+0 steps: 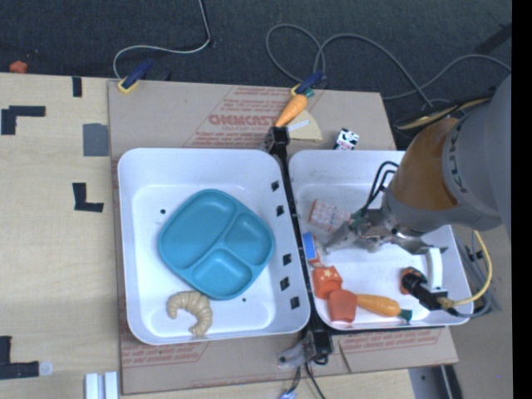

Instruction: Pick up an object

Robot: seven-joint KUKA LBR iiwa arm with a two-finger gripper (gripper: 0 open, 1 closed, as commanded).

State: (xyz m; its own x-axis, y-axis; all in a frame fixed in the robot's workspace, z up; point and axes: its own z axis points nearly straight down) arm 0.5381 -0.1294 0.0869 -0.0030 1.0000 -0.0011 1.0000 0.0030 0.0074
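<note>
since your gripper (pixel 339 238) sat low in the right bin (pixel 432 322) beside the small pink block (pixel 325 214), fingers apart, it looked ready to grab.

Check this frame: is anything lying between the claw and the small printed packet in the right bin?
Nothing visible does. The claw sits low in the right bin, just below and right of the printed packet, with bare white floor between them. The orange toys lie nearer the front wall, off that line.
</note>
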